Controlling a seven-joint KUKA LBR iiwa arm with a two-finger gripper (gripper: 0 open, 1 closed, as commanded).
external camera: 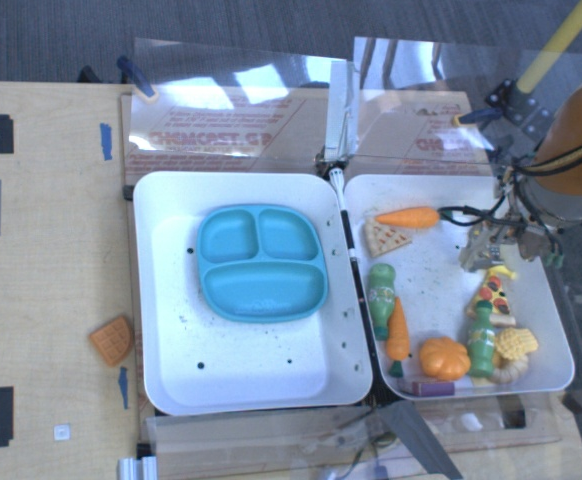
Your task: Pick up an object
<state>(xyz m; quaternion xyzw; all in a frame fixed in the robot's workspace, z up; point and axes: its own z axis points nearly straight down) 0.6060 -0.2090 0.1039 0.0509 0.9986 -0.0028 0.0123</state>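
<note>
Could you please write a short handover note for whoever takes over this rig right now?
Gripper: low over the right white bin, near its far right side, above the toy pizza slice; nothing visibly held.

Right bin contents: orange carrot and waffle wedge at the far end; green bottle and small carrot along the left wall; orange pumpkin, second green bottle and yellow corn at the near end.

Left white bin: blue divided plate.

Done: no object lifted yet. Left: grasp and lift one.
</note>
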